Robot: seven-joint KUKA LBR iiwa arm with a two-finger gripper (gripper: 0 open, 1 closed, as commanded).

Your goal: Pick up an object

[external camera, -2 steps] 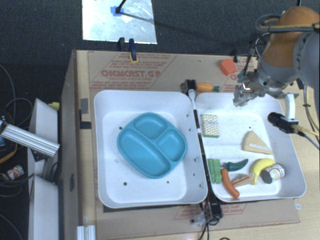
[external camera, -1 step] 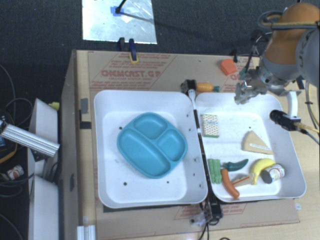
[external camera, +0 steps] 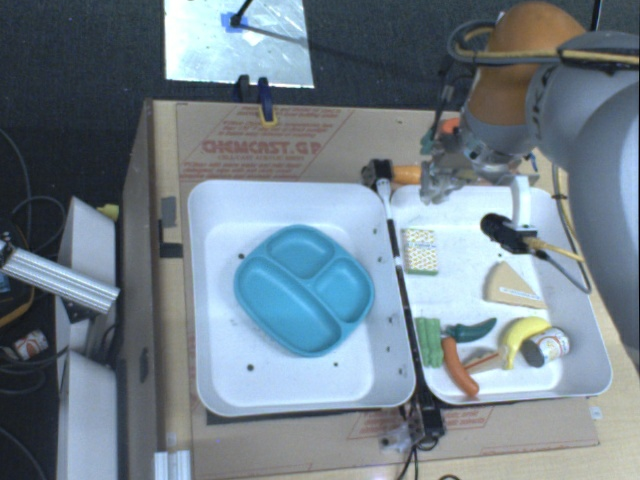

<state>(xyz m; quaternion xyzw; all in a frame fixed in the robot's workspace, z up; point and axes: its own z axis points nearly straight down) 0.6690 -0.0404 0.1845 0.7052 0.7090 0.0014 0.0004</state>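
A: Where's the pincer [external camera: 437, 190]?
B: I see it at the right bin's [external camera: 590, 368] far-left corner; whether it's gripping, I cannot tell.
A: Objects?
B: Banana [external camera: 520, 336], carrot [external camera: 458, 365], cheese wedge [external camera: 512, 284] lie in that bin; blue plate [external camera: 303, 288] in the left bin [external camera: 215, 368].

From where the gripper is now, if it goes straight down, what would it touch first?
Probably the bare floor of the right bin near its far edge. The gripper points down there; the checkered block lies nearer the camera. Depth is unclear.
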